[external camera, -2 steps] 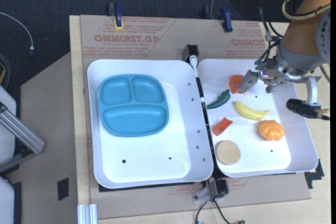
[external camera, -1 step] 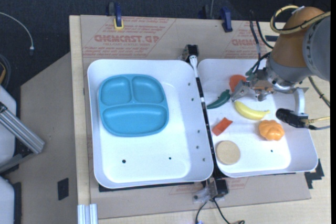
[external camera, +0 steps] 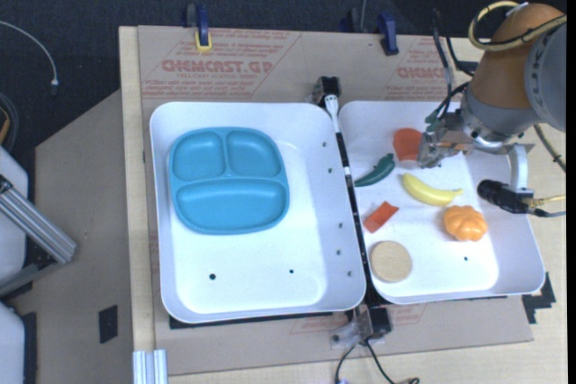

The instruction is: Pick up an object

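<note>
Two shallow white bins sit side by side on a brown board, seen from above at a slant. The left bin (external camera: 180,274) holds a blue divided plate (external camera: 229,179) in its upper half. The right bin (external camera: 504,276) holds several small toy foods, described here relative to a yellow banana (external camera: 429,190) near the bin's centre. Just up and left of the banana lies a green pepper (external camera: 375,171), close to the bin's left wall. Below and left of the banana is a small red-orange piece (external camera: 382,214), and further below that a round tan disc (external camera: 391,261). Down and right of the banana sits an orange, pumpkin-like fruit (external camera: 464,223). Directly above the banana is a red-orange object (external camera: 407,144), and the gripper (external camera: 436,148) is lowered just beside it, seemingly touching its right side. Whether the claw is wide or narrow cannot be told from this angle. The grey arm (external camera: 517,76) reaches in from the right.
</note>
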Available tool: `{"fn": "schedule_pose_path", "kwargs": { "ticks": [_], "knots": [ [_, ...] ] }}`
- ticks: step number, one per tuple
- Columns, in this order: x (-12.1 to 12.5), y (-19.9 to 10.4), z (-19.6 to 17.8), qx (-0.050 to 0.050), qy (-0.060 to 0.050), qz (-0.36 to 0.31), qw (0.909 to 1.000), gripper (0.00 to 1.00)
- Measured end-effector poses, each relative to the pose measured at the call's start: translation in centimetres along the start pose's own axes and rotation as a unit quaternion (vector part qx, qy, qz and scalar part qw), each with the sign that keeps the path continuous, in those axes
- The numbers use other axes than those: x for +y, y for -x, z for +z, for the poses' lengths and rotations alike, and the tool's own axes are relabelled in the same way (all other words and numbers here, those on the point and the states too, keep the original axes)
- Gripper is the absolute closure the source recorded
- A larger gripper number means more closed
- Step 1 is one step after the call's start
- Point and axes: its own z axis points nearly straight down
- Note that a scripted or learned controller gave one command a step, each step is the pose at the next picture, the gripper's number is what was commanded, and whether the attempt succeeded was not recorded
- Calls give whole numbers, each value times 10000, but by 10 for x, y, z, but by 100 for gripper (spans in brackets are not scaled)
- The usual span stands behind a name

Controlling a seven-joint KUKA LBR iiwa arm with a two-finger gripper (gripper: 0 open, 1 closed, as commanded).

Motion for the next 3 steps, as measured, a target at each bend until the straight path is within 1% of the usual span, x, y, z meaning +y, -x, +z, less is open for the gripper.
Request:
{"fn": "schedule_pose_path", "kwargs": {
  "ticks": [1,2,3],
  "knots": [
    [6,-8,-60,-9,32,-12,10000,100],
    [8,-7,-98,-10,30,-10,10000,100],
    [-12,-61,-109,11,-18,-19,10000,100]
  ]
}}
